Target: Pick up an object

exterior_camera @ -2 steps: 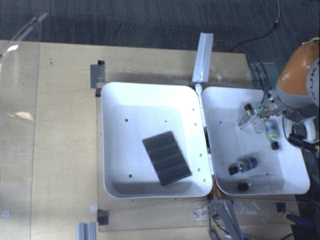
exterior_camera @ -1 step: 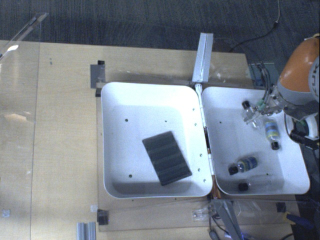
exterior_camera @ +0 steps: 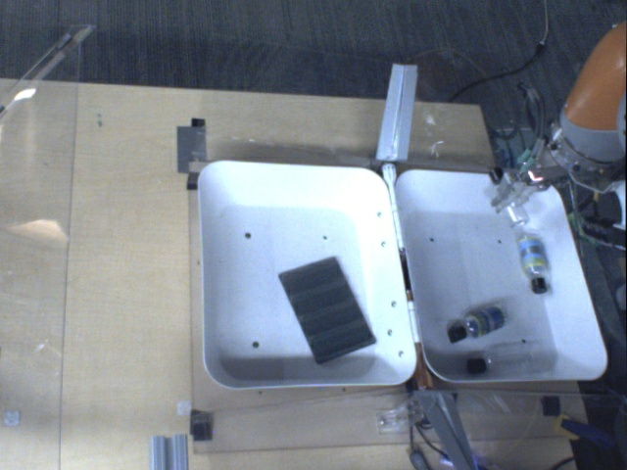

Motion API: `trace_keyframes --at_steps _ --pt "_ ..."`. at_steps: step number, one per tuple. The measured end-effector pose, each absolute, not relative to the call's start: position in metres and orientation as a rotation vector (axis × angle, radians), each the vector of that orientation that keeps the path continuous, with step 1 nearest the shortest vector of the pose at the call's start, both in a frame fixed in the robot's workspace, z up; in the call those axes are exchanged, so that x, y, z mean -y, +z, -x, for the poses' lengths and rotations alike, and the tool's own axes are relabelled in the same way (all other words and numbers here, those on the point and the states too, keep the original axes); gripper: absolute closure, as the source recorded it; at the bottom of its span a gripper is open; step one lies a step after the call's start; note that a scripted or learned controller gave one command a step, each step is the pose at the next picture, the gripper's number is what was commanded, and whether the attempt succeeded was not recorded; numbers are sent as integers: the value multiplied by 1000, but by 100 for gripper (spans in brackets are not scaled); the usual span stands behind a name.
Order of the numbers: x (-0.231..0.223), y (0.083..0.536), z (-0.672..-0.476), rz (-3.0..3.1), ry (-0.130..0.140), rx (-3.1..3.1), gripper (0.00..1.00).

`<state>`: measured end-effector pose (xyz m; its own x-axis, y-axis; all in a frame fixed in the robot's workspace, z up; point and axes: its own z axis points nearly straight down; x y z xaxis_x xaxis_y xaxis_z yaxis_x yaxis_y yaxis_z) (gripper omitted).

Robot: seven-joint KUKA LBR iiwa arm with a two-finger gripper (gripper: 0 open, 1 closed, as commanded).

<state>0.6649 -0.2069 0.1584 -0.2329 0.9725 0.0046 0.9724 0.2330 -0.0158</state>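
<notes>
You have two shallow white plastic bins (exterior_camera: pixel 225 262) side by side on the bench. Count one dark ribbed rectangular pad (exterior_camera: pixel 326 308) in the left bin; two small clear bottles with dark caps (exterior_camera: pixel 476 324) in the right.

Two white bins (exterior_camera: pixel 225 262) on wooden bench (exterior_camera: pixel 98 262)

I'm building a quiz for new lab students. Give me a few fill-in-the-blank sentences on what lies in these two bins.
1. The dark grey ribbed rectangular pad lies in the ____ white bin.
2. The small clear bottle with a dark cap lies on its ____ in the right white bin.
3. The arm's gripper sits over the right bin's far ____ corner.

Missing words: left; side; right
</notes>
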Motion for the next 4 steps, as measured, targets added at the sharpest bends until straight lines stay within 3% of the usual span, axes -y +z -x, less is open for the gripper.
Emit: trace_keyframes --at_steps 1,2,3,4 --pt "160 222 -671 2015 -7 2422 100" --pt "135 179 -670 2136 -5 2310 100" --pt "119 227 -671 2249 -7 2203 100" --pt "94 200 -670 2371 -6 2067 100"
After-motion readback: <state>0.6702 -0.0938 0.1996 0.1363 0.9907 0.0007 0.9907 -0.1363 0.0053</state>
